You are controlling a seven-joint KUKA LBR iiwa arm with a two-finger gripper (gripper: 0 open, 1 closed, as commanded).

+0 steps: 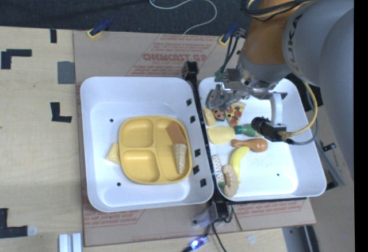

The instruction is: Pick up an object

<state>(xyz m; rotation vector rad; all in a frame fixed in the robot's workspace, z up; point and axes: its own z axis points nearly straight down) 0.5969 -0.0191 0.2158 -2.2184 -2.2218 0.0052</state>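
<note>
My gripper (219,101) hangs over the upper left part of the right bin (299,182), right above a pizza slice toy (233,113). Below it lie a pale yellow flat piece (218,134), a green-topped item (246,129), a brown drumstick (250,144) and a yellow banana (237,159). A wrapped bar and a bread-like piece (229,179) rest at the bin's lower left. I see nothing clearly between the fingers.
The left bin (98,101) holds a yellow divided plate (138,147) with an ice-cream cone (181,156) in its right compartment and a yellow wedge (112,153) beside it. The grey arm with its orange band (270,21) covers the right bin's upper area.
</note>
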